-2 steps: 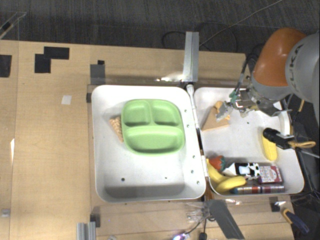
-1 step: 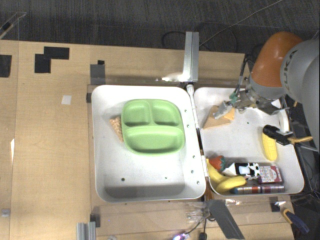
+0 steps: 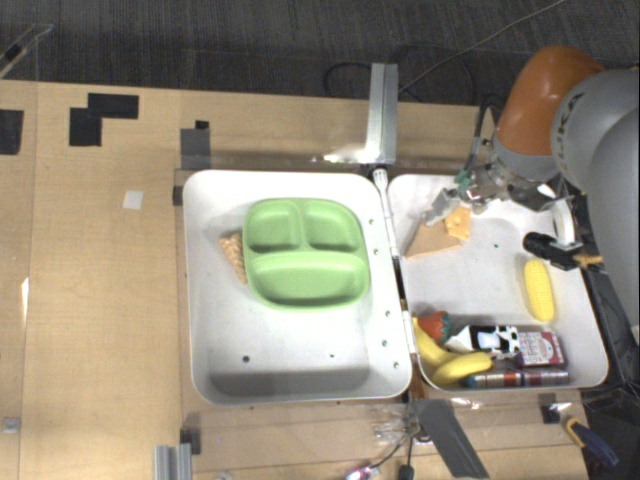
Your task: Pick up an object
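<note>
My gripper (image 3: 458, 200) hangs over the far left part of the right bin (image 3: 590, 368), reaching in from the right. Just beneath its tip lies an orange cheese wedge (image 3: 458, 226), and a tan triangular piece (image 3: 430, 241) lies beside that. Whether the gripper touches the wedge I cannot tell. A yellow corn cob (image 3: 539, 289) lies at the bin's right side. Along the near edge lie yellow bananas (image 3: 452, 361), a red fruit (image 3: 433, 324), a cow-patterned carton (image 3: 518, 345) and a dark marker (image 3: 520, 378).
The left bin (image 3: 290, 378) holds a green divided plate (image 3: 303, 251), and a tan waffle-like piece (image 3: 233, 256) peeks out from under the plate's left edge. A metal post (image 3: 383, 118) stands behind the wall between the bins.
</note>
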